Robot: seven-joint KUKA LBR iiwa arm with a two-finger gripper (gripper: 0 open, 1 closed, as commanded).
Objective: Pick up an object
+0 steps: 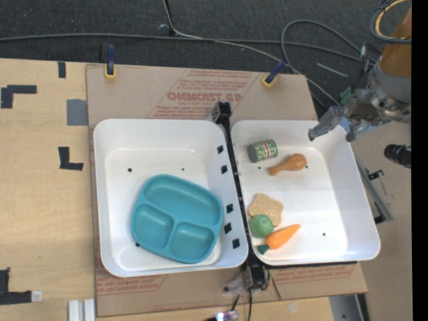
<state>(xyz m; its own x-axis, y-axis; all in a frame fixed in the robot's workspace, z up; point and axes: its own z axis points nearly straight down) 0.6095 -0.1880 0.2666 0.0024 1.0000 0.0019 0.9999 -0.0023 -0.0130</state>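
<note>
Nearest the lens, at the bottom of the frame, sits the orange carrot (283, 235), touching a green ball (261, 225) with a tan cracker (266, 206) just above them, all crowded into the lower left corner of the right bin (348, 199). Higher up, near that bin's upper left, lie a small green can (263, 150) on its side and a brown drumstick (288, 164) just beside it. Any of these 5 could be my target.

My gripper (332, 128) hangs at the upper right edge of the right bin, above its rim, with nothing between the fingers; from this slant I cannot tell how far apart they stand.

What worries me: the carrot, ball and cracker are packed together against the divider between the 2 bins, so a descent there could strike the wall or nudge 1 piece into another and close on nothing. The can looks round and may roll away when touched. The drumstick seems the safer pick, with bare floor on its right and below it.

Open room is generous across the middle and right half of the right bin. The left bin (107, 179) holds 1 teal divided plate (176, 218), well apart from my reach.
</note>
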